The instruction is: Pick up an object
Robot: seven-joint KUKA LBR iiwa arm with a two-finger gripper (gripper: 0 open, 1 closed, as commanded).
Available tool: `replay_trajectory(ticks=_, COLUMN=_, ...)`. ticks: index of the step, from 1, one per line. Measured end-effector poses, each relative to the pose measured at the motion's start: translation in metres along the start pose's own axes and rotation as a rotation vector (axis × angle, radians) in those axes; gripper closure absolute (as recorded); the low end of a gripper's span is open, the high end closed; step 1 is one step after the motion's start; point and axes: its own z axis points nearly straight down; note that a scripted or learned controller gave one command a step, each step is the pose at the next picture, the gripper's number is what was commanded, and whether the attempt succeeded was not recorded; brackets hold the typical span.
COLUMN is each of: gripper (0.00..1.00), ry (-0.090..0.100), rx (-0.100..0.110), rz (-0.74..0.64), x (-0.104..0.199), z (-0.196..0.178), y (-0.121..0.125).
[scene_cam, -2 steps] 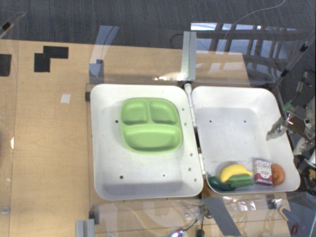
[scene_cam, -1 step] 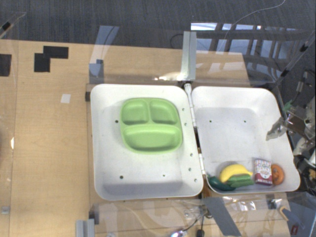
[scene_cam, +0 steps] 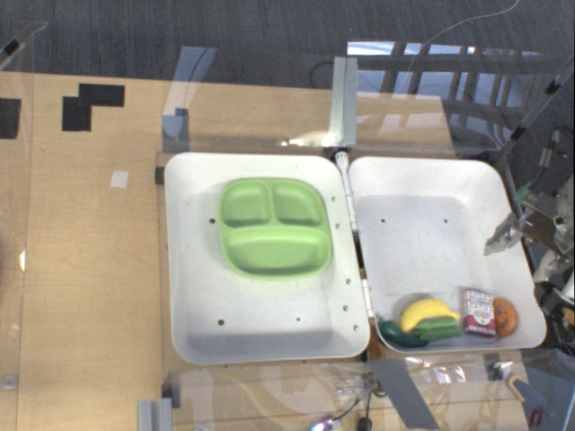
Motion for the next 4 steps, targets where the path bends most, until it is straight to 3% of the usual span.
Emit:
replay_trajectory(ticks=2, gripper=0.00, ry=0.000, rx=0.000, rz=0.000, x=0.000, z=0.000, y=0.000)
replay_trajectory(ticks=3, gripper=0.00, ry=0.000, rx=0.002, rz=-0.061, x=0.010, z=0.064, y=0.003)
replay_trajectory(ticks=4, gripper=0.00, ry=0.006, rx=-0.017, rz=-0.164, x=0.048, z=0.137, y=-0.025)
